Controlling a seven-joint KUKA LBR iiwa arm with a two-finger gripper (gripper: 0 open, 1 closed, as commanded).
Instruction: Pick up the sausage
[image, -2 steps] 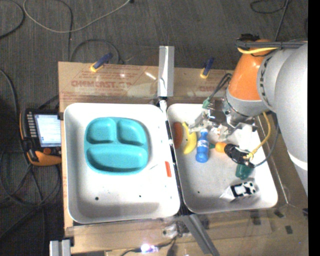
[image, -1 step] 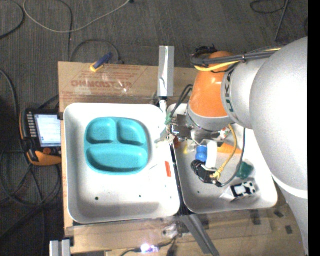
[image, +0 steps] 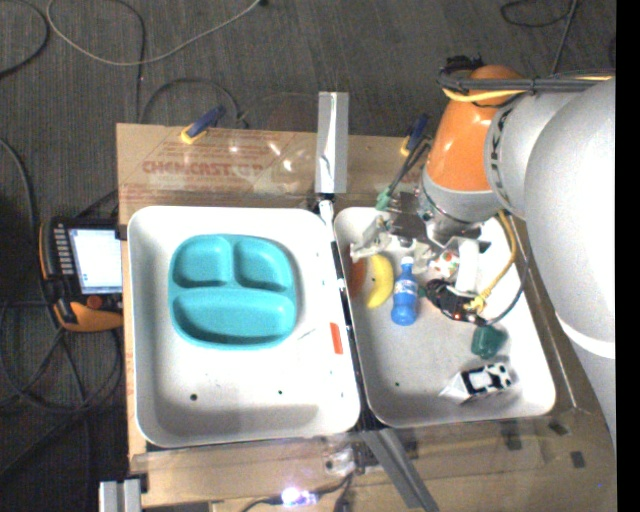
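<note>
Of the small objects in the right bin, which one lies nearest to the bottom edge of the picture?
The black-and-white object. It lies lower than the green object, the blue bottle and the banana.

One fixed camera here, perched high above the counter (image: 140, 150) and tilted down at a slant. It takes in both bins whole, the left bin (image: 150, 400) and the right bin (image: 530, 395) side by side, plus dark floor along the top. The arm (image: 560, 150) looms large, entering from the right, nearest the lens.
</note>
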